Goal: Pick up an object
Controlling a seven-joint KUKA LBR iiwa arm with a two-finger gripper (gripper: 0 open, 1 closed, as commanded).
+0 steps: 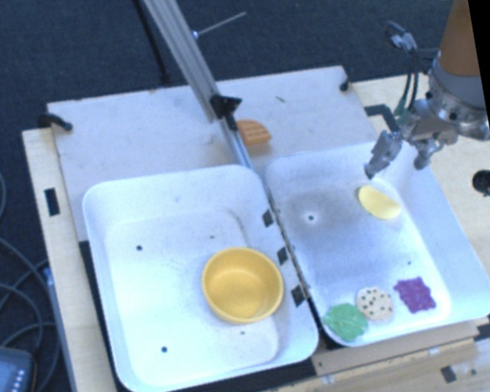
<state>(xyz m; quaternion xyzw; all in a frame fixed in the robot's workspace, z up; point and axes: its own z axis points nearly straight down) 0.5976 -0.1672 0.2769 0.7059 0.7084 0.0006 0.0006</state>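
My gripper [400, 156] hovers over the upper right part of the right bin [439, 231], its two fingers spread open with nothing between them. Just below the left finger lies a flat pale yellow piece [379, 201]. Along the right bin's near edge sit a green piece [345, 320], a round spotted cookie [374, 303] and a purple piece [415, 294]. A yellow bowl [242, 284] stands in the left bin [143, 255], toward its lower right.
A slanted metal post [187, 55] rises from the divide between the bins at the back. A small orange object [254, 132] lies on the bench behind the bins. Cables hang near the arm's wrist at the upper right.
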